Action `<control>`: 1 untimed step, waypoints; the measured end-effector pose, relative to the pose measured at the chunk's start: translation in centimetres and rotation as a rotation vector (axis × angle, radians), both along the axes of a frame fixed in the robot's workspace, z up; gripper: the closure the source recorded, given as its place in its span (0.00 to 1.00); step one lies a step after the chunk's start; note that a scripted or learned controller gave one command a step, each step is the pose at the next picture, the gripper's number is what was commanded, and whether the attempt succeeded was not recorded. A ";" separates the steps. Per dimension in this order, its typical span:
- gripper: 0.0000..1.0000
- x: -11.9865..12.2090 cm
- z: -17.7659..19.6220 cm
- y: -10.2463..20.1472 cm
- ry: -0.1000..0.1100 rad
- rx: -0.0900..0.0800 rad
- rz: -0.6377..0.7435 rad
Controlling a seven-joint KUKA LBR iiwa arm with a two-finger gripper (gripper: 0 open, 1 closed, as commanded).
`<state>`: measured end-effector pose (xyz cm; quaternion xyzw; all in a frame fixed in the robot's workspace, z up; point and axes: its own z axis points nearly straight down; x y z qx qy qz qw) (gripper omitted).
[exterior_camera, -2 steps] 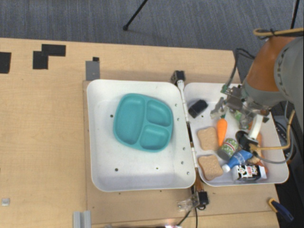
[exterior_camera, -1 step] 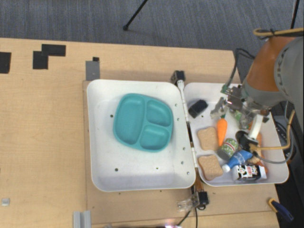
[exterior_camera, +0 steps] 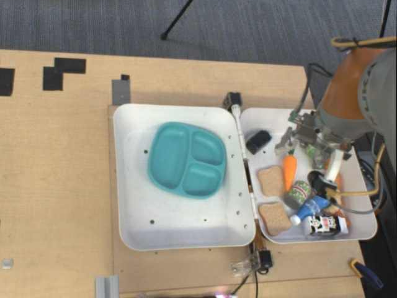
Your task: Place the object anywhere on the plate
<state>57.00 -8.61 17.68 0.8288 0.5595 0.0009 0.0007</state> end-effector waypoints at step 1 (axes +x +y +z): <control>0.00 0.0 0.0 0.0 0.000 0.000 0.000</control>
